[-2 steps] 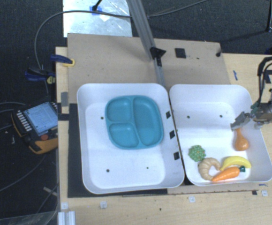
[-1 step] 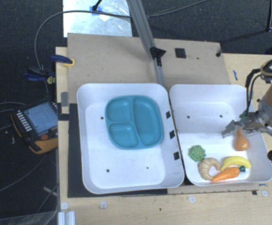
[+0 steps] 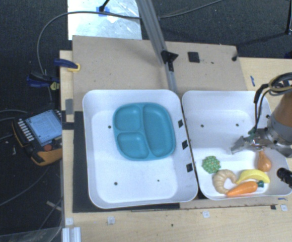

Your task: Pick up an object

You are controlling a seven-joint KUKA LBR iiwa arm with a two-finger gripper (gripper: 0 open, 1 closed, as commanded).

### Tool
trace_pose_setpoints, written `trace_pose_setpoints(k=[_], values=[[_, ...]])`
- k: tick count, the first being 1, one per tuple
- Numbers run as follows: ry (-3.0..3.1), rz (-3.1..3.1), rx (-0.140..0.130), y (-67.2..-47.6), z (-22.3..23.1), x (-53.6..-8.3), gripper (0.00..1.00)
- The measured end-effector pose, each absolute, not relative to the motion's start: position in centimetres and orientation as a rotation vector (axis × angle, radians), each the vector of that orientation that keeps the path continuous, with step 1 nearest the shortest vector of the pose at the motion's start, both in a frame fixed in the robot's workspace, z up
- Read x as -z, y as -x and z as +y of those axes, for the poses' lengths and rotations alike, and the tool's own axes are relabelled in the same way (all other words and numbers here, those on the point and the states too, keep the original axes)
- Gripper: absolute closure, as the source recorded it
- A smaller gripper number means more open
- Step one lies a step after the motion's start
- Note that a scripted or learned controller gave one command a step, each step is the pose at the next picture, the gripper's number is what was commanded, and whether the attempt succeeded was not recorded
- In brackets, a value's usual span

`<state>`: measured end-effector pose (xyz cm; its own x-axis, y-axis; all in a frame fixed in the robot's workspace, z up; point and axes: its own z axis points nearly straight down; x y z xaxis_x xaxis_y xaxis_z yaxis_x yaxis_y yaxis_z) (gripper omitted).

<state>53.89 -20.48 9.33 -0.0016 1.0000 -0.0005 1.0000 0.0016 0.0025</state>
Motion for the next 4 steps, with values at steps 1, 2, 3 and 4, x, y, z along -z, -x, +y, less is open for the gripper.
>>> trace_pose_setpoints(k=[1, 2, 3, 4], values=[[-2.218, 2.22, -0.003, -53.9, -20.5, -10.5, 1.0], [-2.213, 2.224, -0.004, -53.5, -19.6, -15.9, 1.0], [-2.212, 2.225, -0.003, -53.0, -19.1, -21.8, 1.0], [-2.21, 2.226, -0.005, -52.9, -18.2, -27.5, 1.0]])
